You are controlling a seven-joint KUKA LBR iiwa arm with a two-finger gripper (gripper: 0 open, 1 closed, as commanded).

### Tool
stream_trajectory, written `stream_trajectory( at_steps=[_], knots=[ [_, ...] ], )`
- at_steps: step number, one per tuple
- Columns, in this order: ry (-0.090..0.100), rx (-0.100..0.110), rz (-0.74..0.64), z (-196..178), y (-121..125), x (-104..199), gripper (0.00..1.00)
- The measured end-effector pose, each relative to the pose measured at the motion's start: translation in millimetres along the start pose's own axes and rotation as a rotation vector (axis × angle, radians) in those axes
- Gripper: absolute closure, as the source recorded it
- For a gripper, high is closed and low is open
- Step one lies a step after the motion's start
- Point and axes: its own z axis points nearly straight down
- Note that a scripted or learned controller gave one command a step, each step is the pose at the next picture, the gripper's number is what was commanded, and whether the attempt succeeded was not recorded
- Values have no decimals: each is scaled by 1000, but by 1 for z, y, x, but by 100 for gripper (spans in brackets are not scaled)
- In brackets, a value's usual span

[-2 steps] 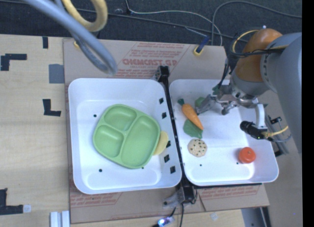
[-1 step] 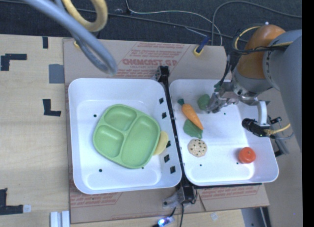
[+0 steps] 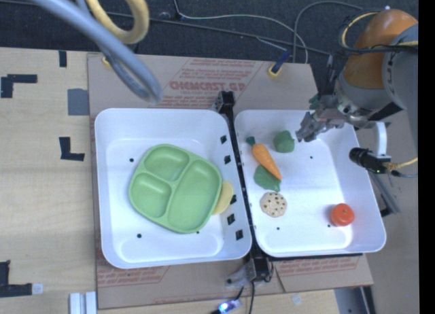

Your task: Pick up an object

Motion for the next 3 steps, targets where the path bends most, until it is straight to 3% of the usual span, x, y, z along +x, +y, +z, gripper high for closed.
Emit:
stream_trajectory(
  at_steps=[1, 2, 3],
  knots=[
    [0, 0, -1, -61, 8, 3, 100],
    [-1, 0, 0, -114, -1, 2, 100],
    [1, 7, -2, -103, -24, 41, 100]
  ],
)
